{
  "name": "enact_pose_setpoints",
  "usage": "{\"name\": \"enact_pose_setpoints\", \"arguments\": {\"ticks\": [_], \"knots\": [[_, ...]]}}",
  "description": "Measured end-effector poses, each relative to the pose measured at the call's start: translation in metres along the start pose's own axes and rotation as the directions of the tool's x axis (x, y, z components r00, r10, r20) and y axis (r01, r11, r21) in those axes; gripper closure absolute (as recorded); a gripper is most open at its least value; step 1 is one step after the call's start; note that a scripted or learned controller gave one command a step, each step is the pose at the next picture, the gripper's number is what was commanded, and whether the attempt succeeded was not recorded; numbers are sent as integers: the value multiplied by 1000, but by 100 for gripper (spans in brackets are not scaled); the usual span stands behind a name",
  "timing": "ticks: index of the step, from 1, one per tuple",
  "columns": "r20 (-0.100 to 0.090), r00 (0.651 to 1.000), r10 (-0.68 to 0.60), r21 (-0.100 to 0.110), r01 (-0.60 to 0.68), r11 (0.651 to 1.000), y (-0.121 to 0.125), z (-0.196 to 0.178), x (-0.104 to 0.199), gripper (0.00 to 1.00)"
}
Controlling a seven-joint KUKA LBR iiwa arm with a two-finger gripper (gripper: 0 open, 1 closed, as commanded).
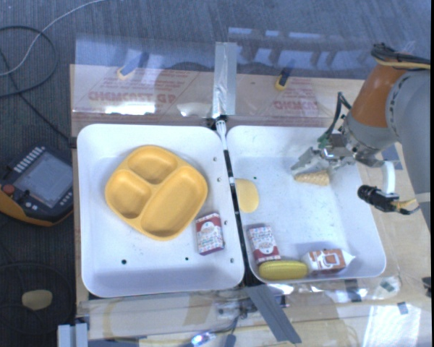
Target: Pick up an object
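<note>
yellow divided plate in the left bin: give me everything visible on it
The plate is a yellow, rounded-square tray with three compartments, two smaller ones toward the upper left and one long one along the lower right, split by raised ridges. It looks like matte plastic and holds nothing. It lies flat, open side up, turned diagonally, in the upper middle of the left bin. A small red-labelled can lies right at its lower right edge; whether they touch is unclear.

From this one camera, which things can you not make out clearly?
- Whether the grey two-finger hand grips the tan waffle-patterned piece: too small and blurred.
- Print on the two small red-and-white cans: too small.
- Pale yellow round object: partly hidden by the bin divider.
- Grey arm: cut off by the right edge.
</note>
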State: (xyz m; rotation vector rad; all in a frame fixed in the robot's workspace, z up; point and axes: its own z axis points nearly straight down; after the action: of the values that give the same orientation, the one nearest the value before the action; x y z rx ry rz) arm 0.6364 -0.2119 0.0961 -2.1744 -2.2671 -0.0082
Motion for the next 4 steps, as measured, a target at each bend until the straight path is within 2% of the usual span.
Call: {"name": "enact_pose_setpoints", "arguments": {"ticks": [1,2,3,4], "knots": [[13,991,-136,-8,136,991,-27,6,10,0],[12,990,-138,-7,138,990,-25,-3,11,100],[6,999,-33,5,33,999,15,-128,74,100],[7,999,-33,7,32,999,14,-127,73,0]]}}
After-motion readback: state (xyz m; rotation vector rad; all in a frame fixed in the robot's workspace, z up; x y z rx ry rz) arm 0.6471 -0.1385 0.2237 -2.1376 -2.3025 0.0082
